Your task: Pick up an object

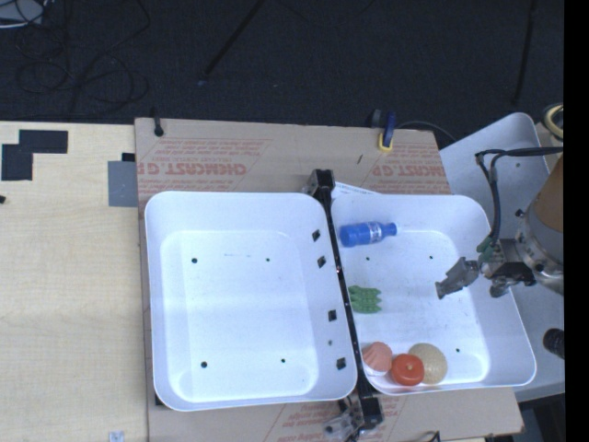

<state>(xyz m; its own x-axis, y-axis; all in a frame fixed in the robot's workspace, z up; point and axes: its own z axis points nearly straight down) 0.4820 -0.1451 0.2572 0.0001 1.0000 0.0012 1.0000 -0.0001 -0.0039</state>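
Note:
The right bin [502, 357] holds a blue bottle [368, 234] lying on its side near the far left corner. A small green object [364, 299] rests by the left wall. At the bin's near edge a pink piece [375, 355], a red round piece [407, 369] and a tan round piece [430, 361] cluster together. My gripper [477, 280] hangs over the bin's right half, open, with nothing between its dark fingers [451, 282]. It is well to the right of the green object and above the cluster.
The left bin [166, 247] lies beside the right one, with a black divider [336, 284] between them. Both sit on a cardboard sheet [239, 159]. A cable [492, 201] loops above my wrist.

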